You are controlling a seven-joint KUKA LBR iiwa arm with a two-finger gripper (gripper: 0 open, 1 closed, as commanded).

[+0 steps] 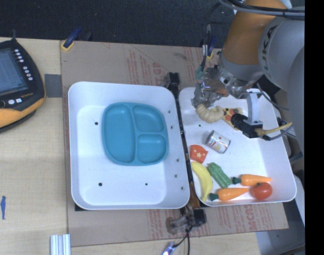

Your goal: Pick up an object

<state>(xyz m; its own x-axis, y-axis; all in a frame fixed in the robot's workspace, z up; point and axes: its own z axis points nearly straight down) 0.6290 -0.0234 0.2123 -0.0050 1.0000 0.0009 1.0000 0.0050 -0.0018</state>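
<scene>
Hovering at the far end of the right bin (281,158), the gripper (204,97) is seen just above a beige croissant-like pastry (210,113); whether the fingers are apart or closed cannot be told, and no object is observed between them. A grasp is therefore judged not yet made. A silver can (218,142), banana (202,178), carrots (251,179) and tomato (262,190) are noted nearer. A blue tray (134,133) is recorded in the left bin (79,158).

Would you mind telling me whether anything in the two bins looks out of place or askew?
Nothing stands out. The blue divided plate lies flat in the left bin; the small metal can lies tipped on its side among toy foods in the right bin.
</scene>
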